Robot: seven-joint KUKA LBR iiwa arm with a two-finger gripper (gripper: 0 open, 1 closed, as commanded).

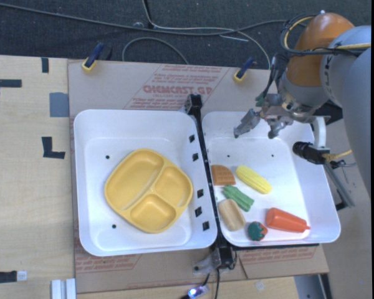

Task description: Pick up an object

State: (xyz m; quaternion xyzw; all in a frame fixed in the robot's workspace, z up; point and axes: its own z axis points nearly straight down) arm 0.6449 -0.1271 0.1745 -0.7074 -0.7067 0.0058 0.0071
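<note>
Toy foods cluster at the lower right of the frame: carrot [287, 220], bread roll [230, 214], corn cob [254, 179]. All look light, rigid, smooth plastic, best pinched mid-length. Beyond them, upper right, the gripper [262, 125] hovers with fingers spread, empty.

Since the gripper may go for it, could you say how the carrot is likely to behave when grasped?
The carrot looks like smooth, glossy plastic, so probably stiff, light and somewhat slippery. Its tapered, rounded shape may roll or squirt from the fingers.
</note>
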